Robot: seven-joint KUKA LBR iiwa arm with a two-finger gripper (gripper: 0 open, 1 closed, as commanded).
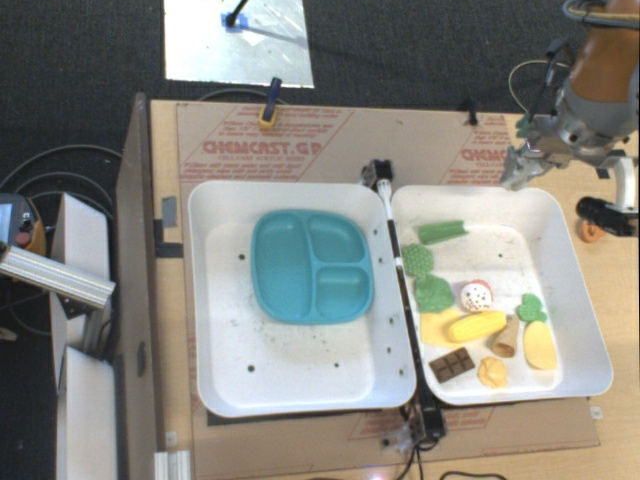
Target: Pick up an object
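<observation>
Dark carpet surrounds a cardboard-topped bench (300, 133) carrying two white bins. Left bin (215, 368) holds a teal divided plate (310, 266). Right bin (585, 353) is crowded with toy food: a green stick (441, 231), leafy greens (432, 293), a red-spotted ball (476, 295), a corn cob (477, 325), a chocolate bar (451, 365), some yellow pieces too small to name. Up at the upper right, the arm is cut off by the frame; its gripper (516, 171) hangs over the bin's far rim, and whether it's open or clamped, I cannot tell.
</observation>
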